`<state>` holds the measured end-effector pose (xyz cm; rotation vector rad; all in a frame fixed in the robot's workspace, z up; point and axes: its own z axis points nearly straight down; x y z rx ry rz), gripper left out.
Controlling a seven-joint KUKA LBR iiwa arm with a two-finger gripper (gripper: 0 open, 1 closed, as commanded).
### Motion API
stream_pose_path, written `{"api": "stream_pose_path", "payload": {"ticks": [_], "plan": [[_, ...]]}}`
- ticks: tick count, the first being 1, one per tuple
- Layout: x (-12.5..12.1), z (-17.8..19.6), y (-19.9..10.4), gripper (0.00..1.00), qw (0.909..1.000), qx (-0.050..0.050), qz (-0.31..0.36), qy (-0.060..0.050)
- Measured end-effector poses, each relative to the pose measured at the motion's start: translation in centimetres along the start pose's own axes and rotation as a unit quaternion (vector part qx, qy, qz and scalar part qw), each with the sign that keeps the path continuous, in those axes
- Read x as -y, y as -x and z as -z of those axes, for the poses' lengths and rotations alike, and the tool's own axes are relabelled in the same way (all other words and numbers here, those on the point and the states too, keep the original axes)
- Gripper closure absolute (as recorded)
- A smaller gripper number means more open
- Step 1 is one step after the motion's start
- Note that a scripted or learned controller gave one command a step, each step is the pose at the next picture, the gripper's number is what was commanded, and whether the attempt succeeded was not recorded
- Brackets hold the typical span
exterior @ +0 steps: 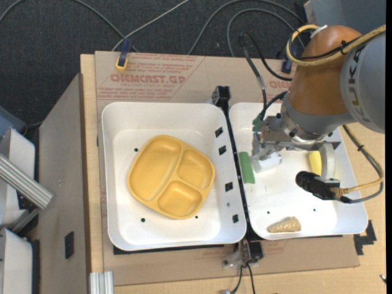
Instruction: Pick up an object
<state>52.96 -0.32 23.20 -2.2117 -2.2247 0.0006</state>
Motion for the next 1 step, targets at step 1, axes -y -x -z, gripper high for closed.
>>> {"api": "stream_pose_path", "payload": {"ticks": [1], "plan": [[-0.87,-1.29,-5.72,1.0,1.0,0.0,0.001,0.001]]}}
